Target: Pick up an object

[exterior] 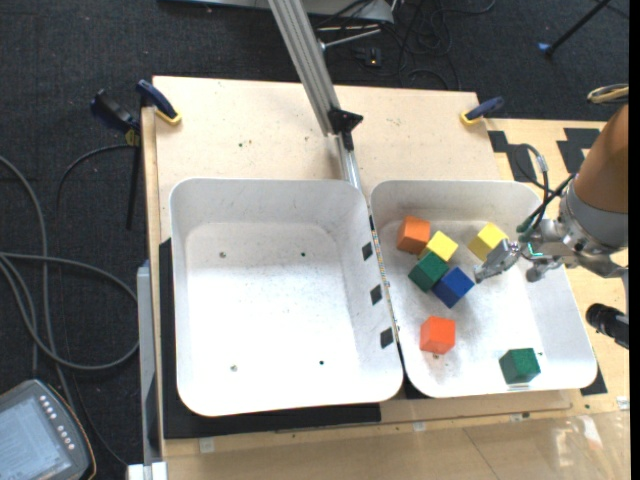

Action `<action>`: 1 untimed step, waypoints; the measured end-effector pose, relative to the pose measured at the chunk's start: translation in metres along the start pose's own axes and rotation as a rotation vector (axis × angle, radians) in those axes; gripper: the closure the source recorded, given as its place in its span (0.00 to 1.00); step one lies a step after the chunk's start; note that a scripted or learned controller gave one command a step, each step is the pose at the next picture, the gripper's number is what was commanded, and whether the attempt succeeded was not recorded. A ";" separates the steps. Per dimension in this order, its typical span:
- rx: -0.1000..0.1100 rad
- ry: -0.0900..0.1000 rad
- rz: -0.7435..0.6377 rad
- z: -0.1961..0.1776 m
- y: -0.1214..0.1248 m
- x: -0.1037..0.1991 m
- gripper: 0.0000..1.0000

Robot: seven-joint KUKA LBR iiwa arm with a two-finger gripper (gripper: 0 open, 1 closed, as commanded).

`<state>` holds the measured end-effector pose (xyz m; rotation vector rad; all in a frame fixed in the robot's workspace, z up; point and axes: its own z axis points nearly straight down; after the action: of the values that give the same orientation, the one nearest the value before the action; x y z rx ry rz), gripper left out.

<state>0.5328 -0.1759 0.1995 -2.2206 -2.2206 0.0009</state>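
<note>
While arm reaches over right bin (560,313), hand (497,262) hovers beside yellow cube (488,239); finger state unclear. Blue cube (455,286) just left of hand; green cube (519,365) well below.

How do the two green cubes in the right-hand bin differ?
The green cube in the cluster touches neighbours, a yellow cube and a blue cube; the green cube near the bin's front edge stands alone. The clustered one lies mid-bin, nearer the pincer; the lone one lies further from it. Both look alike in colour and size.
</note>
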 end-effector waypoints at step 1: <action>0.003 0.000 0.001 0.046 -0.003 -0.006 0.00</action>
<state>0.5296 -0.1817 0.1540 -2.2205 -2.2175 0.0042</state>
